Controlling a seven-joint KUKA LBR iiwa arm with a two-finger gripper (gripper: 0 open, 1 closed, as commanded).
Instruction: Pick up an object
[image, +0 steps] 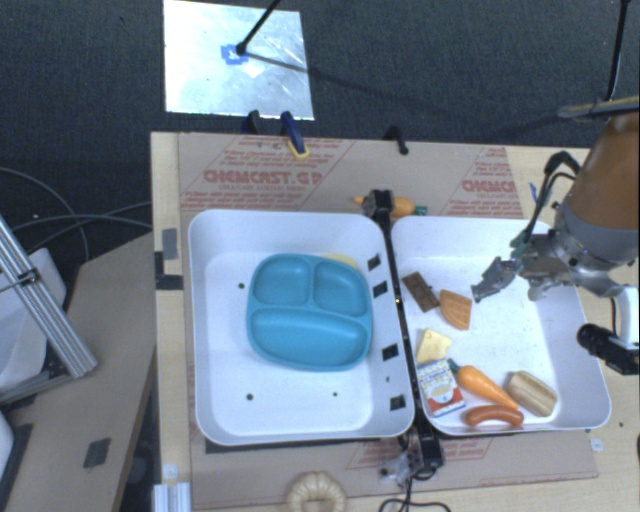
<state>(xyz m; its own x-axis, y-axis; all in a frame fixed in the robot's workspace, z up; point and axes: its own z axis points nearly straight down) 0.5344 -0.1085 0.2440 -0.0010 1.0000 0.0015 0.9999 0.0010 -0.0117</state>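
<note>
Over the right bin, near its far right side, the gripper hangs above bare white floor. Its two fingers look spread apart, and nothing is between them.

The things it could pick up all lie in that same bin, toward the near left part. I count one brown chocolate bar by the left wall, one orange chip-shaped piece just beside it, one yellow cheese wedge, one small carton by the near left corner, one carrot, one red sausage along the near edge, and one bread roll toward the near right. That makes seven things.

The left bin holds one blue tray with three hollows. A bit of something yellow peeks out past the tray's far edge; I cannot tell what it is.

I think a few things could go wrong. If the gripper goes straight down, it would likely close on nothing, because the floor under it is bare. The chocolate bar and the chip piece lie flat, so the fingers could slide over them. The carrot, sausage, carton and roll are crowded close, so a grab there could push a neighbor away or catch two at once.
</note>
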